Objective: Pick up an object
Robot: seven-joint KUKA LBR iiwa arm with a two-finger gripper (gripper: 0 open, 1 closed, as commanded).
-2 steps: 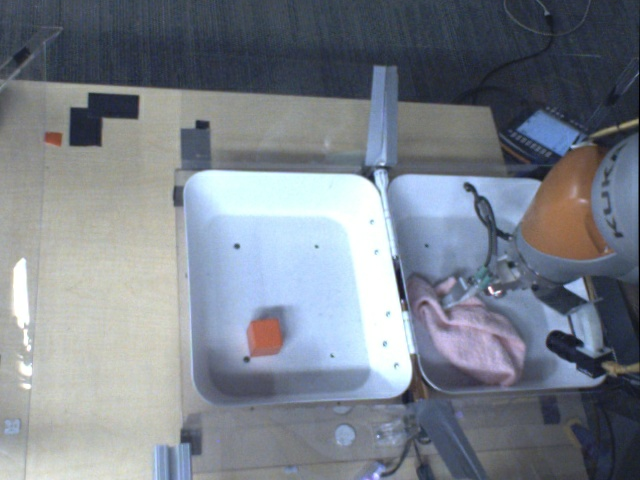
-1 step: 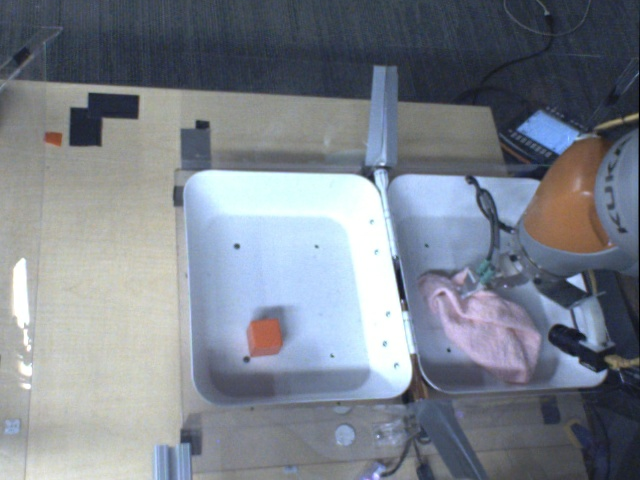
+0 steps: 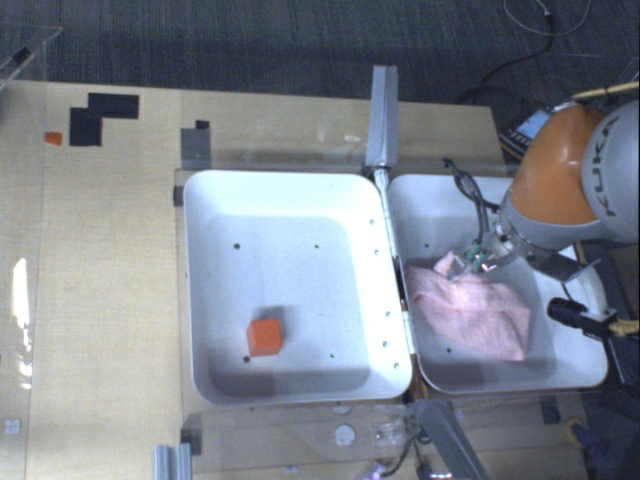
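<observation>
gripper point(image 3: 470, 264) sits down at the crumpled pink cloth point(image 3: 470, 310) in the right white bin point(image 3: 580, 368); can't tell finger state, nothing lifted yet.

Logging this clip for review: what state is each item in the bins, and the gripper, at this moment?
orange block: resting free on the floor of the left bin, near its front, untouched.
pink cloth: crumpled in a heap in the right bin.
gripper: low over the cloth's back edge, at or on the fabric; whether it grips any cannot be told.
</observation>
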